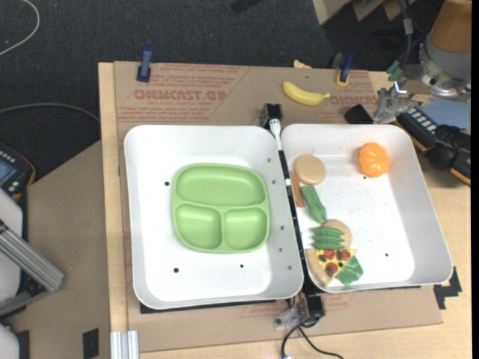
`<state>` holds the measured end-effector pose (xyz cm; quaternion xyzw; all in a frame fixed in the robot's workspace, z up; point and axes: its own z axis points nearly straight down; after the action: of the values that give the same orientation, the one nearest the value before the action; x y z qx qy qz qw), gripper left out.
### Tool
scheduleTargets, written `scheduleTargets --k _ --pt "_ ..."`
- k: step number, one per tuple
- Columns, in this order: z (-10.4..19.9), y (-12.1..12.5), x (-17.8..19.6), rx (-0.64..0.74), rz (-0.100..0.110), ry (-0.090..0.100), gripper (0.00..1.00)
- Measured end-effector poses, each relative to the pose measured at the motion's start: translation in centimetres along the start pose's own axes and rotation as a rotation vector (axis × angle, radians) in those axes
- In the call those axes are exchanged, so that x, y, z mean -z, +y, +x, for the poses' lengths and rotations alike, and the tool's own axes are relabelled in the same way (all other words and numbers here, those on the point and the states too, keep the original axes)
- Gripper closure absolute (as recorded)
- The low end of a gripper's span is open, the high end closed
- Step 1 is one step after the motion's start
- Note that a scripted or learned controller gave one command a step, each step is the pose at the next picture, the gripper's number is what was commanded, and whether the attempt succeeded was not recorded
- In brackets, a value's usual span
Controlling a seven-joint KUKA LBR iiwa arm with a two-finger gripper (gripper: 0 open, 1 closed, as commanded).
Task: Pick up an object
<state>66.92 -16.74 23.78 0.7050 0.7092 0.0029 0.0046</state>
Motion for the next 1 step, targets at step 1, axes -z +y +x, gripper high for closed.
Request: scheduleTargets --k 1 --pt "-4.22 -0.41 -3.73 -0.009 0.013 0.002 1.0"
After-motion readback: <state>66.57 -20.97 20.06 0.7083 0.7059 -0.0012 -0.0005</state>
